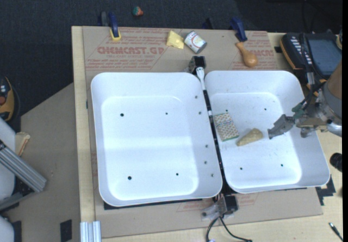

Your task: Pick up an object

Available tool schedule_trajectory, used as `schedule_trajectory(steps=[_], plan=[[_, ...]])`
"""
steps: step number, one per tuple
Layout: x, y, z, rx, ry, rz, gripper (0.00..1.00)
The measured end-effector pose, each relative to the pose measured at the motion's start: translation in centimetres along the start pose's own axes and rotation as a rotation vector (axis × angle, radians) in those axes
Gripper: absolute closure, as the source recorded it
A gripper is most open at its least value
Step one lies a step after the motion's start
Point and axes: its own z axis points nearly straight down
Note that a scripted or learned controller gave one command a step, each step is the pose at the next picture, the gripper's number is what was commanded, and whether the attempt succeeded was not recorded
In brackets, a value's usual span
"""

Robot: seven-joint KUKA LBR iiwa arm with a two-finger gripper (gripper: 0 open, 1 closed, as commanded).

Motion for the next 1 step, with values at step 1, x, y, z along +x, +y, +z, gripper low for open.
schedule_trajectory(steps=[1], plan=[[3.90, 0.05, -19.49, -0.022, -0.003, -0.006, 0.00]])
